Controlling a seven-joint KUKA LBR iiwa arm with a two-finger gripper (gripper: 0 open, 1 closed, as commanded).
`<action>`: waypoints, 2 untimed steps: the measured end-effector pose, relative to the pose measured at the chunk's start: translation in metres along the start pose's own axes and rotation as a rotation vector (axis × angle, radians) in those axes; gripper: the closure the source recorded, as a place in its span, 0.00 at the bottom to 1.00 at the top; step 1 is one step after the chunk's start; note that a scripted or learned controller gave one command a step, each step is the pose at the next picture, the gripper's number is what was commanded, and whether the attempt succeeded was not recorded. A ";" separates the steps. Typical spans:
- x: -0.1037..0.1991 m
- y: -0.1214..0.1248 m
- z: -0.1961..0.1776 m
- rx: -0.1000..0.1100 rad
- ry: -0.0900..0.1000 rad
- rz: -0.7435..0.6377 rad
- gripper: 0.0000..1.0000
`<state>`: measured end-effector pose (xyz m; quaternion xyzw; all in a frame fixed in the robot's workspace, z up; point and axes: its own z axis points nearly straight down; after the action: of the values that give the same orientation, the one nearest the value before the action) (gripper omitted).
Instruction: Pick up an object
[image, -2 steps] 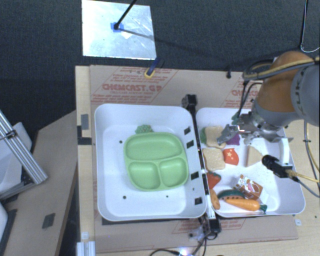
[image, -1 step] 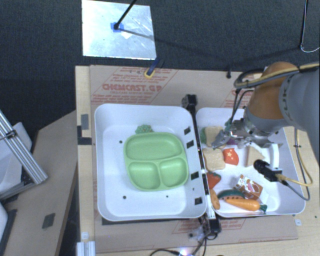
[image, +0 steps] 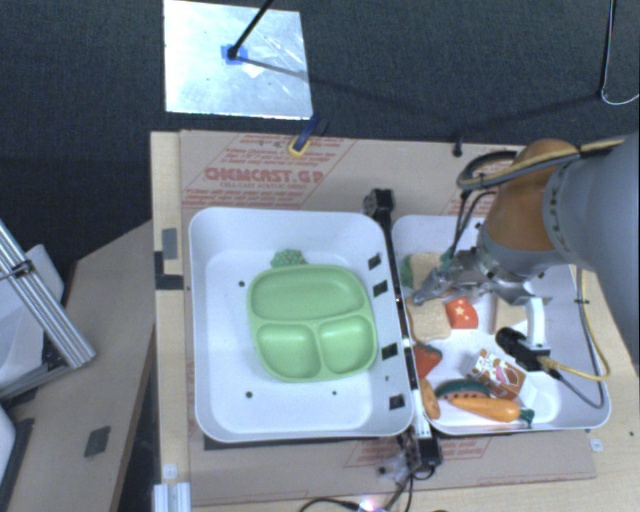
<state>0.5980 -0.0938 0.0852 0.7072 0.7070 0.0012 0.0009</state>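
Observation:
My gripper (image: 443, 285) hangs low over the upper left part of the right bin (image: 570, 415), at the end of the grey arm with its orange band (image: 520, 205). It is above a pale bread-like slice (image: 432, 320) and just left of a small red piece (image: 461, 314). Another pale slice (image: 421, 266) lies just behind it, toward the bin's back left corner. Nearer the front lie a red and green vegetable (image: 427, 360), an orange carrot (image: 483, 405) with a dark green piece on it, and a brown and white packet (image: 497, 372).
The left bin (image: 215, 300) holds a green divided plate (image: 305, 325) with a small green item (image: 289, 258) at its back edge. A black clip-lined wall (image: 392, 300) separates the bins. A black cable and white part (image: 535, 330) trail from the wrist.

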 end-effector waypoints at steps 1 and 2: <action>0.000 0.002 -0.014 -0.007 0.001 -0.001 1.00; -0.004 -0.005 -0.064 -0.002 -0.001 0.000 1.00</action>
<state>0.5927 -0.0973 0.1496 0.7073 0.7069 0.0015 0.0020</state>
